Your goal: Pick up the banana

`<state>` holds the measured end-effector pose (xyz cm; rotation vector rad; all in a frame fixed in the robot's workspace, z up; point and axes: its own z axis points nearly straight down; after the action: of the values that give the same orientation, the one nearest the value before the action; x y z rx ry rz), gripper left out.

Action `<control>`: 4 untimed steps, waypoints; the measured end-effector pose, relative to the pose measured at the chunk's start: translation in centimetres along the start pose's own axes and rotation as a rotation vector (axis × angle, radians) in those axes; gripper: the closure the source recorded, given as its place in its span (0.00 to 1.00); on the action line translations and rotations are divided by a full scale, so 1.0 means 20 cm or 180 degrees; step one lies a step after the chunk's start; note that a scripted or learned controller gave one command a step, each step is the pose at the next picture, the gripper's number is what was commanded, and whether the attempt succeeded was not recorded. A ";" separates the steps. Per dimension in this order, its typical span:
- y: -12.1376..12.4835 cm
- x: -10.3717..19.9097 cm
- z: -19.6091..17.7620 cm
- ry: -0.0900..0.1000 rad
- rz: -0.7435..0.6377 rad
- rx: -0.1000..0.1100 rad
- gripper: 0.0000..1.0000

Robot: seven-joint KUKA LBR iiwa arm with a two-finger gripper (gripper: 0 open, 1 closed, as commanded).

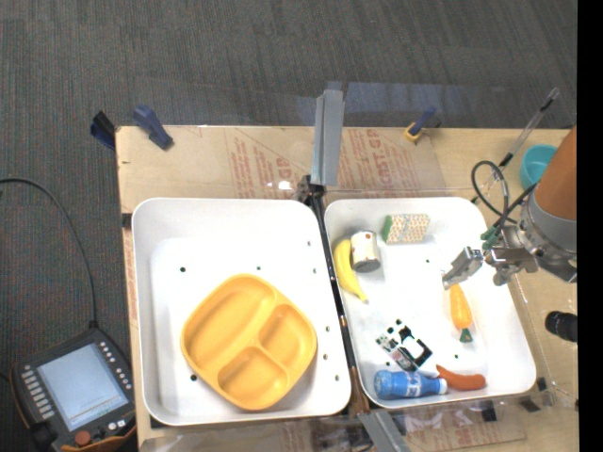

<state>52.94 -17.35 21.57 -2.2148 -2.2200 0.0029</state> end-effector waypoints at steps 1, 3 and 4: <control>-0.10 0.47 0.65 -0.0001 -0.0992 0.0002 0.00; 0.41 0.43 0.64 -0.0005 -0.0574 -0.0011 0.00; 0.58 0.44 0.64 -0.0010 -0.1023 -0.0017 0.00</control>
<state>64.48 -8.49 8.81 -1.8346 -2.5504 -0.0009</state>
